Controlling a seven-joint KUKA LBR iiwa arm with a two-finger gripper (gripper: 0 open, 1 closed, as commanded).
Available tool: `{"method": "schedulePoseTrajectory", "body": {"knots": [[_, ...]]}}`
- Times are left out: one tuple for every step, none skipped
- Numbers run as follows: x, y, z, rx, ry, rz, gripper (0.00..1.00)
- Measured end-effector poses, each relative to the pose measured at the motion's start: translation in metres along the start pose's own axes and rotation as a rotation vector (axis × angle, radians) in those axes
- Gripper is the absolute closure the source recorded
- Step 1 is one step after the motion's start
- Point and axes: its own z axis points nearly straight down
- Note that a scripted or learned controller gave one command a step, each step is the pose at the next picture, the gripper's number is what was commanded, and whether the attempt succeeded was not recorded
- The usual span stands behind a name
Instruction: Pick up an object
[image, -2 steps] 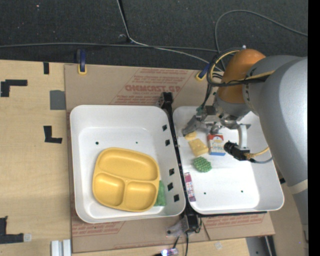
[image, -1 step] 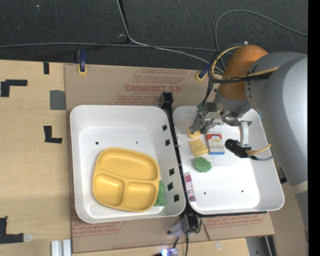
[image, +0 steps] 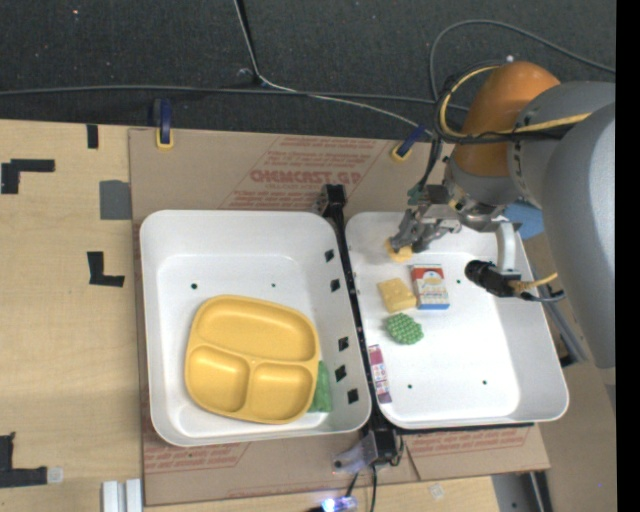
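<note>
Camera view: approach step, nothing lifted yet; gripper sits low at the far edge of the right bin, fingers narrow and apparently around a small yellow piece, though a true grasp cannot be confirmed. Other candidates lie nearby: tan block, small carton, green pad. Arm enters from right, wrist angled down; next move calls for a firm close, then a straight lift.

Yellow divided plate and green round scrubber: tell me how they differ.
The yellow divided plate lies in the left bin; the green round scrubber lies in the right bin. The plate is far larger. The plate is smooth with three compartments; the scrubber looks textured. Both lie flat and apart from the gripper.
</note>
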Motion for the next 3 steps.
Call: {"method": "schedulePoseTrajectory", "body": {"knots": [[0.002,-0.007,-0.059,-0.002,0.000,-0.001,1.00],[-0.005,-0.001,-0.110,-0.002,0.000,-0.001,1.00],[0.036,-0.014,-0.099,0.005,0.000,-0.003,1.00]]}}
